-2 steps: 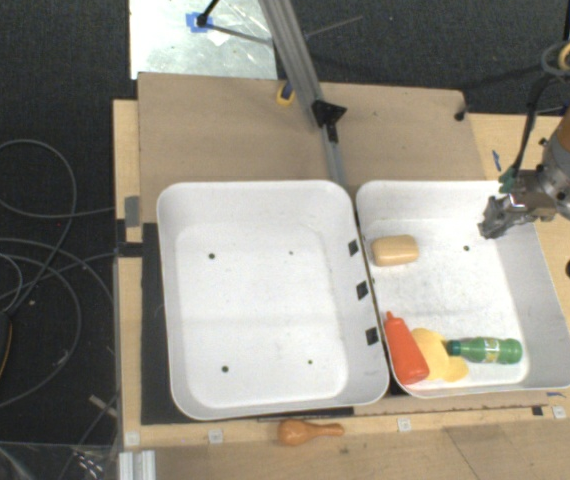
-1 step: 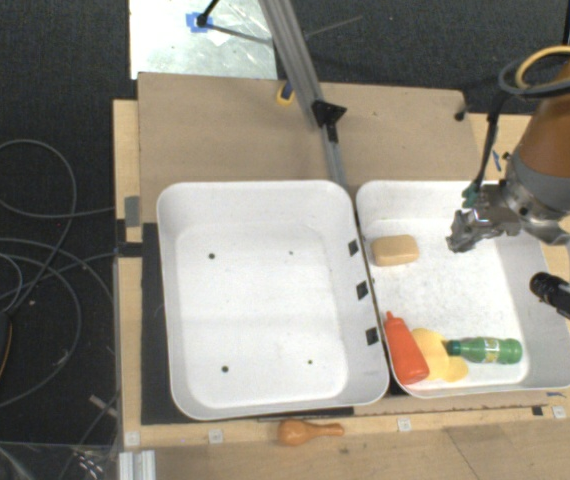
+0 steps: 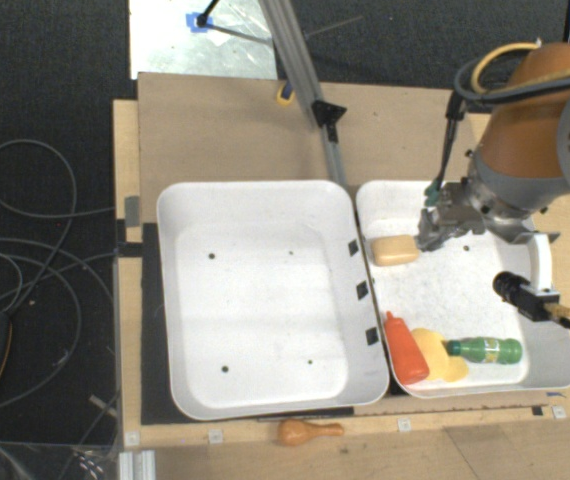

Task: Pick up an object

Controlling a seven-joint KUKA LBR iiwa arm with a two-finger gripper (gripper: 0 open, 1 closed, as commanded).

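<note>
In the right bin (image 3: 555,353) a tan sponge-like block (image 3: 395,250) lies near the left wall. My gripper (image 3: 431,230) hangs just right of that block, close to its right end; whether it touches the block is unclear. Along the bin's front lie a red-orange bottle (image 3: 406,348), a yellow object (image 3: 440,354) and a green bottle (image 3: 485,349), side by side.
The left bin (image 3: 175,268) stands beside the right one, with black clips (image 3: 361,290) on the shared wall. A small tan wooden piece (image 3: 308,430) lies on the bench in front of the bins. A slanted metal pole (image 3: 300,53) crosses the back.
</note>
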